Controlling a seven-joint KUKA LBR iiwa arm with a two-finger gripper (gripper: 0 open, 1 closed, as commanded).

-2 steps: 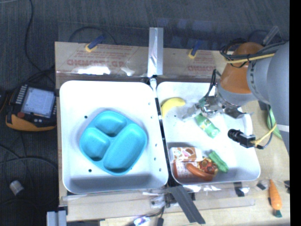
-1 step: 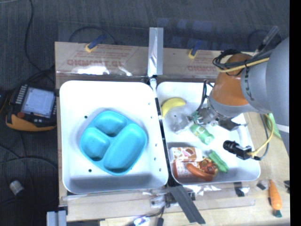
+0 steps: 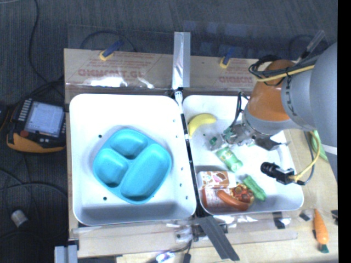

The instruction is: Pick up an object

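Camera view: a tabletop of brown board is seen from above, set on dark grey carpet with black cables. Two white bins are borne side by side. The left bin is occupied by a blue sectioned tray. The right bin is found to contain a yellow banana near its far left corner, a green packet near the middle, a green object toward the near side, and a printed food pack at the near left. A handheld screen unit is noted on the floor to the left. The gripper is lowered into the right bin just above the green packet; whether it is released or clenched cannot be told, its tips being blurred and small.
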